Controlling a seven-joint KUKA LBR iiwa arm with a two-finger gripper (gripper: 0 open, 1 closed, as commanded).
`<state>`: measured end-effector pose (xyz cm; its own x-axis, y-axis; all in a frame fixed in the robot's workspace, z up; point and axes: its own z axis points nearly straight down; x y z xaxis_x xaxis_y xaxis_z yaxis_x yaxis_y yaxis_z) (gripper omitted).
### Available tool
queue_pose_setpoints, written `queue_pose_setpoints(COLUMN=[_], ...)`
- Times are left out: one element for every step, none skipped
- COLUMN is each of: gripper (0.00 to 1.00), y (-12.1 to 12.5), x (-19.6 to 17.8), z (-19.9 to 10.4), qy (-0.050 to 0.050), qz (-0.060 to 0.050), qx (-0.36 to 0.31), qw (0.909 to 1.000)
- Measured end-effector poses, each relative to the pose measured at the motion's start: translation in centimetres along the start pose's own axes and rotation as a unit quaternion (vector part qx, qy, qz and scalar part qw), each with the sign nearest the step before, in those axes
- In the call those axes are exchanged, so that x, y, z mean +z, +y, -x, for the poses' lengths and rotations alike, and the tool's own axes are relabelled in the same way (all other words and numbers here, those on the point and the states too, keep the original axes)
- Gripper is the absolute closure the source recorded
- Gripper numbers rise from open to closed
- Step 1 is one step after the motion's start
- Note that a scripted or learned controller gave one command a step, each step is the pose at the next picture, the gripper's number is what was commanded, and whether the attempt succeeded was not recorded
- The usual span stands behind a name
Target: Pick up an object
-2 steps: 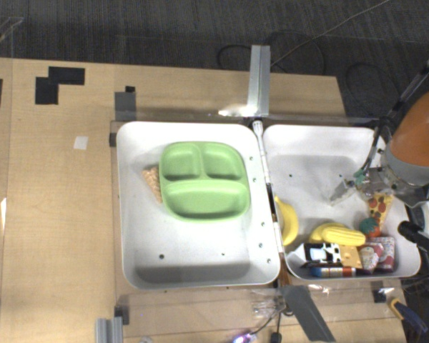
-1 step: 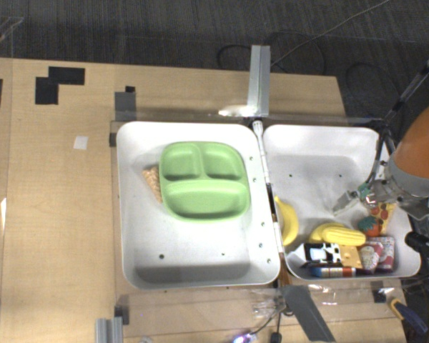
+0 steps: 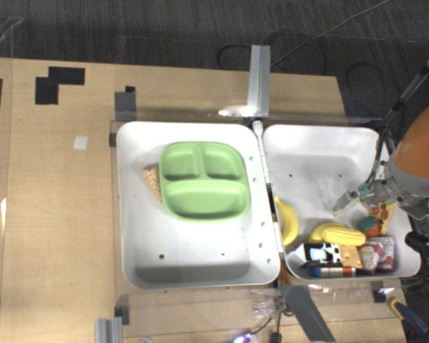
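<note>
Front edge of the right bin (image 3: 343,274) is where the clutter sits: a dark item with a black-and-white pattern (image 3: 322,252), a thin red-and-dark marker-like thing (image 3: 332,269) just in front of it, and a pinkish packaged item (image 3: 379,254) in the front-right corner. All three touch or nearly touch. A yellow corn-shaped toy (image 3: 337,234) lies on top of that pile, roughly level. A banana (image 3: 288,221) rests against the bin's left wall, just beside the corn toy but apart from it.

Gripper (image 3: 362,197) is low over the right side of the right bin, arm coming in from the right, orange band (image 3: 423,148) above it. Fingers: can't tell whether they're spread or closed, too small and blurred against the bin wall. Nothing clearly seen between them. A small orange-and-teal object (image 3: 372,224) sits just below the gripper, near it; contact unclear.

Left bin (image 3: 139,191) holds a green divided plate (image 3: 203,179), flat, centred toward the back. A tan textured piece (image 3: 152,183) pokes out from under the plate's left edge, possibly a cracker or sponge.

Both bins sit side by side on the wooden bench (image 3: 50,213), walls touching at the middle.
</note>
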<state>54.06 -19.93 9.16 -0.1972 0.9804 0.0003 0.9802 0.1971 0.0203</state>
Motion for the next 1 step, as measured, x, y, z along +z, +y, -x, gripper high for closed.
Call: queue_pose_setpoints(gripper=[0.00], y=[-0.46], x=[-2.08], z=[-1.49], qy=[-0.001], qz=[-0.007], qx=[-0.080], qw=[0.9968])
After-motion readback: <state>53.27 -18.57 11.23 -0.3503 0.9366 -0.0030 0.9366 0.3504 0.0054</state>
